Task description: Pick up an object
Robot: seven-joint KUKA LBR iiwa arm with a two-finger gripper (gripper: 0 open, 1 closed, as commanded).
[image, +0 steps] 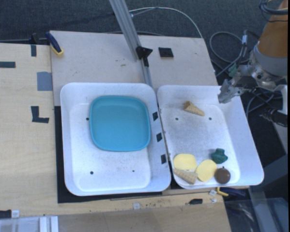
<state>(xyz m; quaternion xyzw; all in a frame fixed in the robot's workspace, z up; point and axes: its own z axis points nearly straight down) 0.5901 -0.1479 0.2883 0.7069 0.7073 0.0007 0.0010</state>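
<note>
A tan cone-shaped piece (194, 108) lies on its side alone in the upper part of the right bin (246, 129), while the other small objects crowd that bin's near edge: two pale yellow discs (185, 161) (206, 169) side by side, a second ridged tan cone (185, 176) touching the left disc, a dark brown ball (222, 176) just beside the right disc, and a green lump (219, 155) above them. The robot's hand (225, 94) hangs over the bin's upper right rim, near the lone cone but apart from it, holding nothing that can be seen; how far it is open cannot be told. The grey arm with its orange band (272, 37) reaches in from the right. In the left bin (69, 129), a blue square plate (119, 123) lies flat. Both bins rest on a wooden counter (19, 129).
</note>
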